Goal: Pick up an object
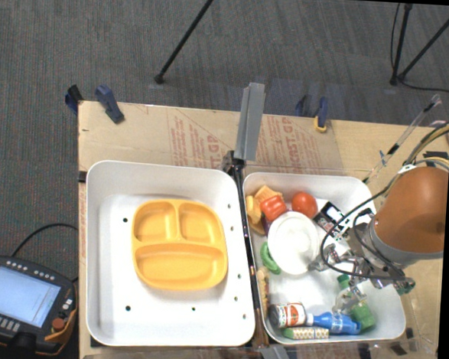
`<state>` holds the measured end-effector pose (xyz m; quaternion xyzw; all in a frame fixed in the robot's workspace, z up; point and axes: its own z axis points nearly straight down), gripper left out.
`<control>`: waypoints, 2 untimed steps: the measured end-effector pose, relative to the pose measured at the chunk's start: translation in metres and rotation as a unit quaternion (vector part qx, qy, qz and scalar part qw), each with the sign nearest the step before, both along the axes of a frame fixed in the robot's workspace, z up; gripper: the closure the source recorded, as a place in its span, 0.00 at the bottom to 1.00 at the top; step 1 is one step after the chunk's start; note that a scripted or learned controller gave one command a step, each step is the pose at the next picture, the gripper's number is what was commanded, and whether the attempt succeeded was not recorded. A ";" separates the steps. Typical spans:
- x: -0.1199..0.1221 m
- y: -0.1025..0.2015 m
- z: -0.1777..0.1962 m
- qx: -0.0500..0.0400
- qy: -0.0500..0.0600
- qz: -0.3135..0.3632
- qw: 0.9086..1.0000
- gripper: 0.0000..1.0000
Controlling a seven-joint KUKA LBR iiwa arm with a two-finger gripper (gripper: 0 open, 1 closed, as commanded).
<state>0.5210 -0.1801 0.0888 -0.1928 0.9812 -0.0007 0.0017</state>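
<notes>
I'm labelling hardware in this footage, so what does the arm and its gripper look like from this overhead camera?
The arm appears from above as a large rounded orange section over a grey wrist. Thin dark cables loop along its left side, and more cables and rods run off to its upper right. The gripper below is a small grey metal assembly with slim struts; its finger details are too fine to make out.
</notes>
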 end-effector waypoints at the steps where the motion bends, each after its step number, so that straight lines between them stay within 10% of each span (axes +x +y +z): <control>1: 0.001 0.004 0.009 0.002 -0.001 0.003 1.000 1.00; 2: 0.001 0.004 0.009 0.002 0.000 0.004 1.000 0.00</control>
